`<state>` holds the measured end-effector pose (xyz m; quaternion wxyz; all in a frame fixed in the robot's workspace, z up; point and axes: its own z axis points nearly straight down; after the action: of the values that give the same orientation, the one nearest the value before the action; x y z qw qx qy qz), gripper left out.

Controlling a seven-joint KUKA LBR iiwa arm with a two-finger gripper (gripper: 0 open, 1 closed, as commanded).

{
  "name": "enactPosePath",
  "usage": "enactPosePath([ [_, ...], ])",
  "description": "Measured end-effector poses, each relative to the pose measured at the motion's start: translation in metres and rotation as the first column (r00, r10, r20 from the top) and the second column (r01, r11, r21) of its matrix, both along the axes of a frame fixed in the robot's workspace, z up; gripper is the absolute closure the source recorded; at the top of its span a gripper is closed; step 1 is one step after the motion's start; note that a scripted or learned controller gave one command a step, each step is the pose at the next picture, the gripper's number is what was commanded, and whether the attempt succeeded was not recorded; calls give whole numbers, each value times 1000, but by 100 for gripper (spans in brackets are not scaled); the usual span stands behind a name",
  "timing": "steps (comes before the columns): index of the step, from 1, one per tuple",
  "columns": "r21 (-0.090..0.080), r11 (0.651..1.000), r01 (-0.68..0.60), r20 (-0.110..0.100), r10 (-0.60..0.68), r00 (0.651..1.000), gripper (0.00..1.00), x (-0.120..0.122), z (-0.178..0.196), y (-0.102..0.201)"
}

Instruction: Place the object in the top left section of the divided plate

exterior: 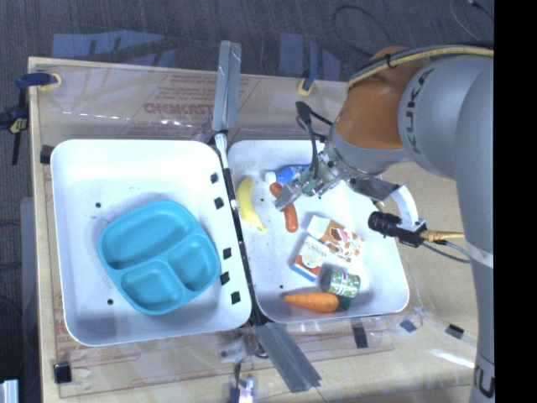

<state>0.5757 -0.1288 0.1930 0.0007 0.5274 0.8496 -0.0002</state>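
A blue divided plate with three sections lies in the left bin. My gripper hangs low over the upper middle of the right bin, just above a small sausage and next to a blue-and-white item. A banana lies to the gripper's left, along the bin's wall. The arm's wrist covers most of the fingers, and nothing can be seen held between them.
The right bin also holds a printed snack box, a green can and a carrot near its front wall. A black cable plug juts out from the arm over the right side.
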Motion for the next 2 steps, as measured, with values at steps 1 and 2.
enactPosePath([
  [1,1,1000,-16,-4,16,1000,100,-11,-2,69],
  [2,0,990,140,-5,-140,990,100,-72,31,133],
])
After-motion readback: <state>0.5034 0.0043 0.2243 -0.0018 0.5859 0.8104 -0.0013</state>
